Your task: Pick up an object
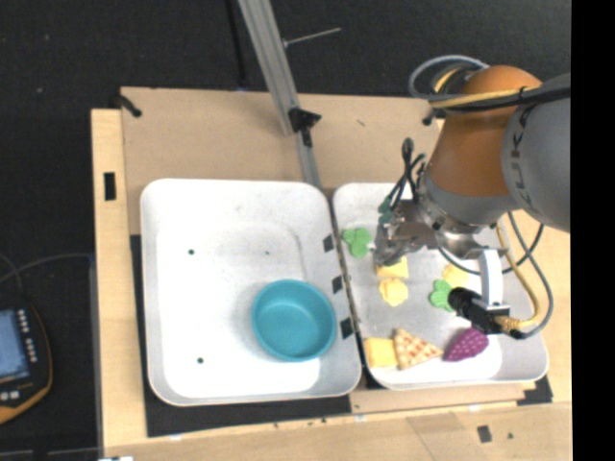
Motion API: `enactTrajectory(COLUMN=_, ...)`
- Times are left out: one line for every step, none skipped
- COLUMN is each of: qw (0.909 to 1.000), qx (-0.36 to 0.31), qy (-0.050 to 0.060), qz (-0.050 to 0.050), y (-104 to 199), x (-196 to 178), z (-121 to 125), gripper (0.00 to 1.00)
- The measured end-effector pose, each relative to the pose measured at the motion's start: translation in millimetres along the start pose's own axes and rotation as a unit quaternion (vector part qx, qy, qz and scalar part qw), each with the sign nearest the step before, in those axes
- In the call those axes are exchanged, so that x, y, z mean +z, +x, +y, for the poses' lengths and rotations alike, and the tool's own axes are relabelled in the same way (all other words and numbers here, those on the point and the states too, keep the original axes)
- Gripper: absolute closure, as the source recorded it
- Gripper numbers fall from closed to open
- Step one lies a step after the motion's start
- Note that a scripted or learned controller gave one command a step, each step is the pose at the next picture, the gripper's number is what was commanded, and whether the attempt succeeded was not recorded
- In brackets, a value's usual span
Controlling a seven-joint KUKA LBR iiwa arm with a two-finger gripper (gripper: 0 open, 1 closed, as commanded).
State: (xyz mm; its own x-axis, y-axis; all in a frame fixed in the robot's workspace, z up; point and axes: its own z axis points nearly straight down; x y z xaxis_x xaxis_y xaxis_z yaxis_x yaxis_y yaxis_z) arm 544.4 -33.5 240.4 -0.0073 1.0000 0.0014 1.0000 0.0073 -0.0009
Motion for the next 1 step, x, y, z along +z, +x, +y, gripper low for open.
enactTrajectory(qw=1.0, qx=0.0, qy=0.001, qz=0.0, y=49.8, x=8.4, z=2.3, gripper=1.0)
